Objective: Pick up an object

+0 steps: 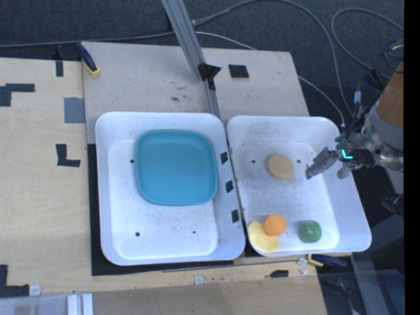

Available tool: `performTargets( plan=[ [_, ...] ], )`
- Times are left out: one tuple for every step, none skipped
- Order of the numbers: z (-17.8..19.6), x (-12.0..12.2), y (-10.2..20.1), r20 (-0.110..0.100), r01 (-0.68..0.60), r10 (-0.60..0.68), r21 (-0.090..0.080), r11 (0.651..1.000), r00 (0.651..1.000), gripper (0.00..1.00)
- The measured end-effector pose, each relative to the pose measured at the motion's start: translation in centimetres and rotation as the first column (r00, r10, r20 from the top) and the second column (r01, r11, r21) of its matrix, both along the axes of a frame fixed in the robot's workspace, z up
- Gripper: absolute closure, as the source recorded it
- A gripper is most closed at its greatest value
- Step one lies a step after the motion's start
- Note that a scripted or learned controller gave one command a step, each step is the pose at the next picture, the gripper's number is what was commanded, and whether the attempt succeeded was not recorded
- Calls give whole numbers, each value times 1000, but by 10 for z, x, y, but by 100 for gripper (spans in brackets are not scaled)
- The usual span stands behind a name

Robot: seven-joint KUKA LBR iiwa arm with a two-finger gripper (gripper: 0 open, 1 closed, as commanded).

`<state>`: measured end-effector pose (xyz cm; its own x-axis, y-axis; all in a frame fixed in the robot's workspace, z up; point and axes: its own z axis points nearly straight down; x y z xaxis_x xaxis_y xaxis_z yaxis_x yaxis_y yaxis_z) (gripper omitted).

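In the right bin (262,136) lie a tan round object (281,167), an orange ball (275,225), a yellow piece (260,239) under it, and a green ball (310,231). My gripper (330,164) hangs over the bin's right side, just right of the tan object and apart from it. Its two dark fingers stand spread, with nothing between them.
The left bin (118,241) holds a blue square plate (176,167). A metal pole (190,38) slants up from between the bins. Cables run across the dark floor at the back right. A yellow and blue clamp (88,60) sits at the bench's back left.
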<state>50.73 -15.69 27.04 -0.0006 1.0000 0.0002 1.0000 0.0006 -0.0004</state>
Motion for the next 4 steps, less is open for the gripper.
performTargets(
  plan=[
    [0, 0, 0, 0, 0, 0, 0, 1000, 1000, 0],
    [-44, -3, -4, -4, 0, 0, 0, 1000, 1000, 0],
    [-103, -6, -11, -6, 1, -1, 1, 1000, 1000, 0],
    [-150, -3, -4, -4, 0, 0, 1, 1000, 1000, 0]
  ],
)
